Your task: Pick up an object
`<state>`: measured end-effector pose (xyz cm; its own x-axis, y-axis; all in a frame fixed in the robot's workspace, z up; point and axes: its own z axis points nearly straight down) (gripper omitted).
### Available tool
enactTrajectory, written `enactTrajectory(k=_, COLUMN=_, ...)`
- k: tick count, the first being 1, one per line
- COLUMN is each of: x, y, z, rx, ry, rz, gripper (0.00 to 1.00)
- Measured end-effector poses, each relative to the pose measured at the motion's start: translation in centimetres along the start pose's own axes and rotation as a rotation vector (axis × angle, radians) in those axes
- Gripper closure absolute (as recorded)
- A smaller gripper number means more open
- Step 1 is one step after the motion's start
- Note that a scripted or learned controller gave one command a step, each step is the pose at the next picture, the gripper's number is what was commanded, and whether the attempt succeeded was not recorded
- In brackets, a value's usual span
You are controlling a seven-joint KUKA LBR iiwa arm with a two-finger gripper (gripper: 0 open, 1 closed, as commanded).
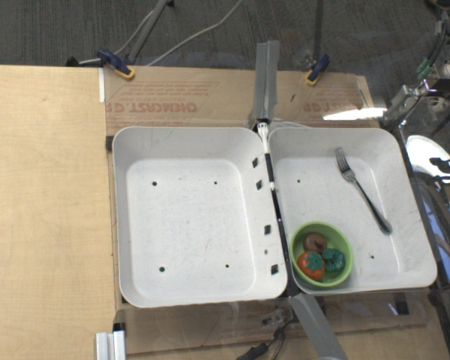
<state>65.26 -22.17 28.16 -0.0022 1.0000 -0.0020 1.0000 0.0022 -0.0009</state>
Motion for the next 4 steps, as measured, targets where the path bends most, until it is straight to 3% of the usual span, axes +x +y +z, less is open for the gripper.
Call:
enactTrajectory(k=1, x=0.4, y=0.9, z=14.2, rx=-0.015, ry=-0.002, rz=0.217, gripper=0.0)
enactTrajectory(k=2, x=6.0, y=-4.7, z=18.9, rx=0.0, ry=0.002, rz=0.243, gripper=0.0)
enactTrajectory(k=3, x=1.5, y=-13.7, z=19.0, rx=0.005, ry=0.011, rz=0.201, gripper=0.0)
enactTrajectory(k=4, x=6.5, y=-7.0, z=19.0, rx=-0.001, ry=0.002, rz=0.093, gripper=0.0)
